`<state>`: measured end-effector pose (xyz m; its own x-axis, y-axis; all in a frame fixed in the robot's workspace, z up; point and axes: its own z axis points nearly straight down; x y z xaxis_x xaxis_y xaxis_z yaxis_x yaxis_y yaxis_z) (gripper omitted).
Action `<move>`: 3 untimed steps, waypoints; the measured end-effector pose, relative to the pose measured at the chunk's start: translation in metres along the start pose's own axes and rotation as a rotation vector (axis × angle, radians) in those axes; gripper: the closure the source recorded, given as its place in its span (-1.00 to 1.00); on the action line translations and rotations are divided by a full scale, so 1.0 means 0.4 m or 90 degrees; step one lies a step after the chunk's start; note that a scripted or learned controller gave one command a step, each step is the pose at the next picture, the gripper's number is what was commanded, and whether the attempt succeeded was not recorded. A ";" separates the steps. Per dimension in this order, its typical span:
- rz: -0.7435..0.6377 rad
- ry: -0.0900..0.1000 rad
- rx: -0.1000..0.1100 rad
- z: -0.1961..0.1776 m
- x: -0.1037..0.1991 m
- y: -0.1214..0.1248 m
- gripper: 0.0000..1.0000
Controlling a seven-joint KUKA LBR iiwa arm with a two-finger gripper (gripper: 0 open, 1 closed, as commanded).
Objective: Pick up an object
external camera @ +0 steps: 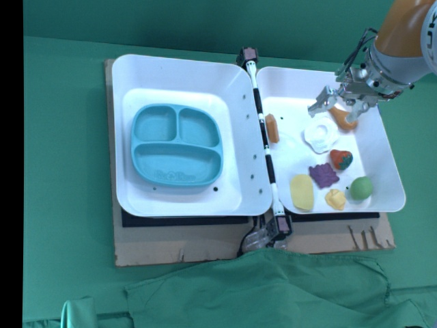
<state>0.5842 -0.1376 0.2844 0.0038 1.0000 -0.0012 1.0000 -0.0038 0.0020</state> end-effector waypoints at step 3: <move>0.000 -0.004 -0.006 0.248 -0.021 0.014 -1.00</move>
<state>0.5899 -0.1462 0.1852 0.0043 1.0000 -0.0069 0.9999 -0.0043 0.0107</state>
